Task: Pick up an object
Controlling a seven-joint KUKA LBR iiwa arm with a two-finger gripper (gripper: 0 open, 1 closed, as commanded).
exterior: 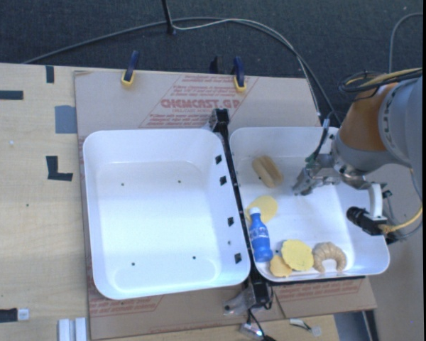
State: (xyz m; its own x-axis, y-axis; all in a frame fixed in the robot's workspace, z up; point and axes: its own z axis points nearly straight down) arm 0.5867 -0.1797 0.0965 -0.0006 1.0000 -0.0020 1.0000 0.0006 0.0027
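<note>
A tan brush-like object [267,170] is seen lying in the right bin [355,264], toward its far side, with bare white floor around it. The gripper [307,184] is found just to the right of that object, low over the bin floor and apart from it; whether the fingers are spread or closed cannot be told, and nothing is seen between them. Nearer than the tan object, a blue bottle [259,236] lies against the bin's left wall, with a pale yellow disc [265,207] just beyond it. Two more yellow pieces [292,256] and a croissant [329,256] are gathered along the near wall. The left bin [156,212] is set against the right one. Both rest on a cardboard sheet [192,99] clamped to the wooden bench [25,190], beyond which dark carpet [270,6] is crossed by cables.
</note>
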